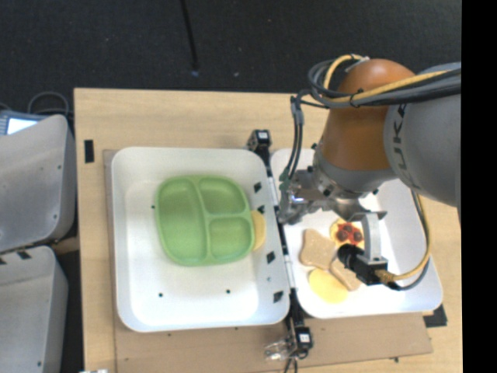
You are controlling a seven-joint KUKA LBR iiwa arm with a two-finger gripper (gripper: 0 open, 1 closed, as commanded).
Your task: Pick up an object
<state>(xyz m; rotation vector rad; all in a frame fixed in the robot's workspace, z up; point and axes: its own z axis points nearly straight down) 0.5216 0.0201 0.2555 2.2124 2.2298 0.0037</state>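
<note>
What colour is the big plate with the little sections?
Light green all over. The camera view shows the plate lying in a white bin.

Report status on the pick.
Gripper over right bin. Toast, yellow disc, red piece lying in it, none seen held. Green tray in left bin, not in the way.
</note>
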